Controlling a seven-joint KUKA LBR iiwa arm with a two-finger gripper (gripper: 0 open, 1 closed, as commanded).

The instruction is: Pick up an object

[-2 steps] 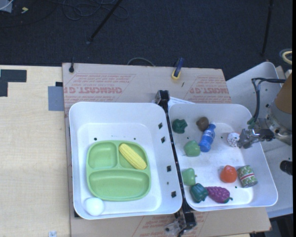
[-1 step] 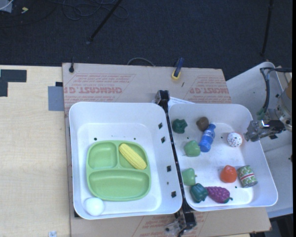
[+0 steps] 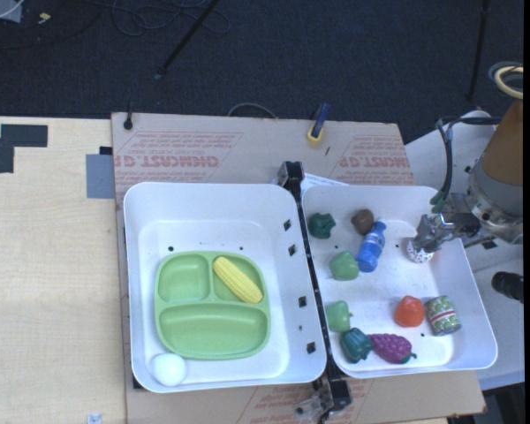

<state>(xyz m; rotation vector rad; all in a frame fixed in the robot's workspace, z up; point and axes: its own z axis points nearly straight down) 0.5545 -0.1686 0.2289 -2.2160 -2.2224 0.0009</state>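
My gripper (image 3: 427, 236) hangs over the upper right part of the right bin (image 3: 477, 338), reaching in from the right. A small white speckled object (image 3: 416, 253) lies right at its tip, touching or nearly touching it. Whether it is held cannot be made out. Further left in the same bin are a blue bottle (image 3: 371, 246), a brown lump (image 3: 363, 220), a dark green piece (image 3: 321, 225) and a green pepper (image 3: 344, 265). Along the front lie a red fruit (image 3: 409, 311), a small can (image 3: 442, 314), purple grapes (image 3: 390, 347), a teal item (image 3: 354, 344) and a pale green block (image 3: 337, 314).
The left bin (image 3: 146, 228) holds a green divided plate (image 3: 210, 329) with a yellow corn cob (image 3: 238, 279) on it, and a white egg (image 3: 169, 368) at the front left corner. A black divider (image 3: 305, 272) joins the two bins. Cardboard (image 3: 203, 153) lies under them.
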